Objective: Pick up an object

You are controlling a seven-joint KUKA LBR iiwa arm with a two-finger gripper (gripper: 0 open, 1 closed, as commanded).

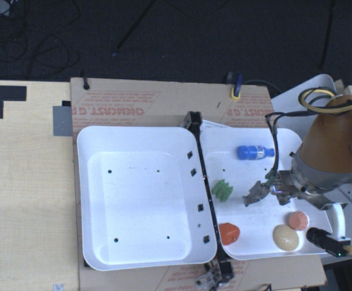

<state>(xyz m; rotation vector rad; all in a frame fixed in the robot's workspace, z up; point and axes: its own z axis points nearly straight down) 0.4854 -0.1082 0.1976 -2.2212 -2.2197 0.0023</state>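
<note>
My gripper (254, 194) hangs over the middle of the right bin (248, 247), reaching in from the right. A green leafy object (222, 190) lies just to its left, near the divider. A blue bottle (252, 153) lies on its side at the back of that bin. At the front, a red-orange object (228, 233) sits near the left corner. A cream ball (286, 237) and a pink ball (298, 220) rest at the front right, beneath the arm's wrist. I see nothing between the fingers.
The left bin (94, 162) lies beside the right one, with a black clip strip (201, 180) along their shared edge. Both rest on cardboard (133, 102). The arm's orange band and cables (327, 138) crowd the right side.
</note>
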